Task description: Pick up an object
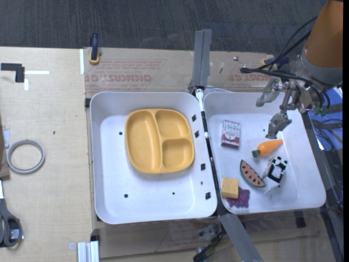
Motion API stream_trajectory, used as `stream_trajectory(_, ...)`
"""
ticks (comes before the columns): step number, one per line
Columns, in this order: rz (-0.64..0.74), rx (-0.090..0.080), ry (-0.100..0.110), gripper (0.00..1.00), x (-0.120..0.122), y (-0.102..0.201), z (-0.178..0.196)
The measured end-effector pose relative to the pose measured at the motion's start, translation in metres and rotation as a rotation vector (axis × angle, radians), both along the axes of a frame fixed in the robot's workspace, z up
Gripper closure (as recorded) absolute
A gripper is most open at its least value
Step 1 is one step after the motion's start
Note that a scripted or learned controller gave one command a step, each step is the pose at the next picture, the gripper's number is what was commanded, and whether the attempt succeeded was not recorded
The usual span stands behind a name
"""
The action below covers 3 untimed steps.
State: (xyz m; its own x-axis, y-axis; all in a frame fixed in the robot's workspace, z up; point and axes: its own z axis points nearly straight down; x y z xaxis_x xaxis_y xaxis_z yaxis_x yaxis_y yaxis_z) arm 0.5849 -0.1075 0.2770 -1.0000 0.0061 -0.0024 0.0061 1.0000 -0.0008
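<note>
- My claw [278, 121] is hanging over the right bin [313, 201], holding nothing; honestly can't tell how wide it's set.
- I'm eyeing the carrot [269, 146], just at 6 o'clock, probably my easiest grab since it's lying clear.
- Further toward 6, the watermelon slice [251, 174] and panda toy [276, 171] are crowding together.
- At 9 o'clock the yellow plate [160, 141] is sitting in the left bin [109, 201].

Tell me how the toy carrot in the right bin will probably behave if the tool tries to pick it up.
The toy carrot looks tapered and rounded, so it may roll or slip sideways under pressure. It seems small and probably light and stiff, like moulded plastic, though this cannot be confirmed. It lies apart from the watermelon slice, so a nudge would likely move it alone. The tool hangs just above it.
</note>
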Motion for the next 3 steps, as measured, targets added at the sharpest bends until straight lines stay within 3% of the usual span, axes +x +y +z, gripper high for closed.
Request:
stream_trajectory(1, -0.266, 0.001, 0.004, 0.00, 0.012, 0.007, -0.112)
stream_trajectory(2, -0.568, 0.001, -0.001, 0.00, 0.035, 0.011, -0.171)
stream_trajectory(3, -0.714, 0.001, 0.000, 0.00, -0.012, 0.030, -0.085)
